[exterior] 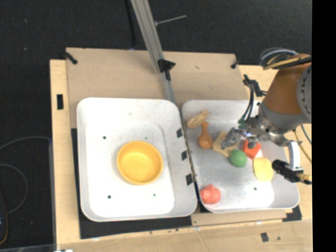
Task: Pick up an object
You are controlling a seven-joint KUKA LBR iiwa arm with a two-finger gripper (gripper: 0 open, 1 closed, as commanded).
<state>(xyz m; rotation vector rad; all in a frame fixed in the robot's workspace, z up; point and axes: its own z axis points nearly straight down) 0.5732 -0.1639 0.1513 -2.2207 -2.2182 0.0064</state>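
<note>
Pink ball [210,194], one, sits at the near edge of the right bin [231,201], closest to the camera. Two white bins side by side on the tan surface [121,75]. Left bin [105,119] carries one yellow bowl [139,162], upright, roughly centered. Right bin count: one pink ball, one green ball [238,158], one yellow block [263,169], one orange-red piece [252,149] partly hidden under the arm, one tan peanut-shaped item [197,120] near the far-left corner, one brown pear-shaped item [205,138] just below it, one pale tan piece [227,143] by the claw. One arm [286,96] comes in from the right, claw [237,136] low over the cluster, just beside the green ball and orange-red piece. Can't tell if the claw is released or clenched, tips blurred into clutter. Nothing seen held. One grey pole [149,33] slants across the far side.
</note>
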